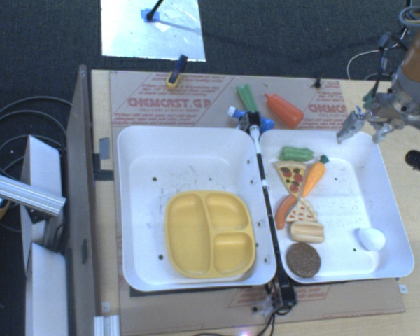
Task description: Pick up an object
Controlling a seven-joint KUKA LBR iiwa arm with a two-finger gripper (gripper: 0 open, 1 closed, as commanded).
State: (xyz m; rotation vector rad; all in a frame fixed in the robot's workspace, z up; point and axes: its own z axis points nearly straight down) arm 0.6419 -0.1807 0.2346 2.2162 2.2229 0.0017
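Step in hand: by my reading, the approach; nothing was lifted yet, and the gripper (pixel 361 126) hung over the far right rim of the right bin (pixel 395 208), above the bench rather than over any toy.
Gripper state: two fingers (pixel 349 128) stood apart with nothing between them.
Arm: the grey wrist with its orange band (pixel 418 51) came in from the right, above and behind the gripper.
Likeliest target: the carrot (pixel 313 176), the nearest graspable piece, lay below and to the left of the gripper, inside the right bin and well apart from the fingertips.
Carrot axis: long axis ran on a slant, green top toward the gripper's side and upward in view, orange tip pointing down and left.
Neighbours of the carrot: a pizza slice (pixel 291 175) just beside it on the side away from the gripper; a green bean pod (pixel 296 153) near its top; a sausage (pixel 285 211) further down near the tip.
Other candidates: a white egg (pixel 370 239) lay well below the gripper, alone near the bin's right wall; a brown cookie (pixel 304 259) lay farthest, down and left.
Left bin: it held a yellow divided plate (pixel 210 234), far left of the gripper.
Next move, as a judgement: travel left and down over the carrot, turn the fingers across its slanted axis, then descend and close on its thick middle.
Risk: the crowded pizza slice could catch a finger.
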